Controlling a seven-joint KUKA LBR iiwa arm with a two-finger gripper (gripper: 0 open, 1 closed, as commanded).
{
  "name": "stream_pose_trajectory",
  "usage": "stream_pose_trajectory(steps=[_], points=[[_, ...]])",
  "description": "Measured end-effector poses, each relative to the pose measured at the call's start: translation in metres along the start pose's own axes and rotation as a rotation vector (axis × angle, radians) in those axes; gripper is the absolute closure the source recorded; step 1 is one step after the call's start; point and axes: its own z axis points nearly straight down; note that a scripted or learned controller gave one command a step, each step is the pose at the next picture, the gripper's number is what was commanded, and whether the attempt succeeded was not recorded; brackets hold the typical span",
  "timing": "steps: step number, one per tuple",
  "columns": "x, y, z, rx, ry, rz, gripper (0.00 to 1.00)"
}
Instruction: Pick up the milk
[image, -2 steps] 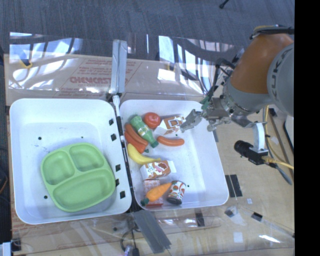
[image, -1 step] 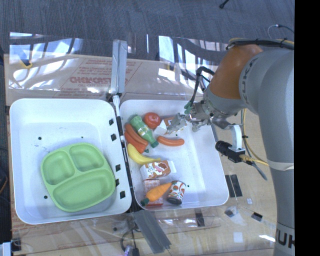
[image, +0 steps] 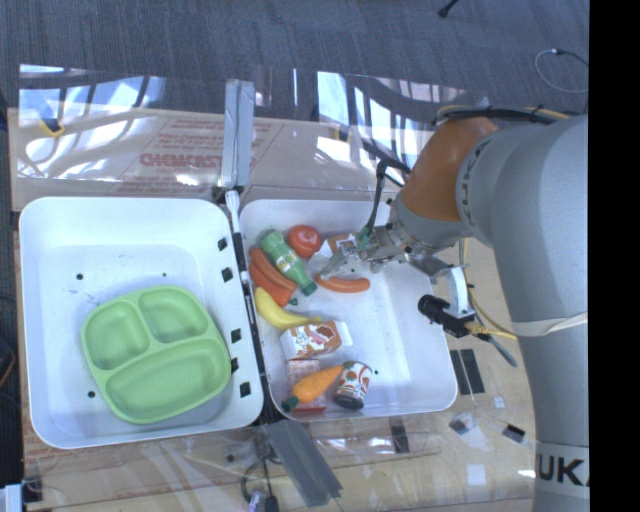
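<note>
Two shallow white bins (image: 60, 300) sit side by side on your bench. Your end effector (image: 345, 262) hovers over an orange sausage (image: 343, 284); I cannot tell its opening. Your small white milk carton (image: 314, 339) lies below the yellow banana (image: 280, 313).

bench (image: 120, 160) | left white bin (image: 60, 230) | right white bin (image: 420, 380)
</note>
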Motion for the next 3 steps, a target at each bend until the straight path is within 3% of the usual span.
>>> stream_pose_trajectory(steps=[1,2,3], points=[[0.086,-0.047,-0.053,0.015,0.003,0.177,0.00],[0.065,-0.113,-0.008,-0.022,0.003,0.162,0.00],[0.024,-0.121,-0.008,-0.022,-0.001,0.035,0.00]])
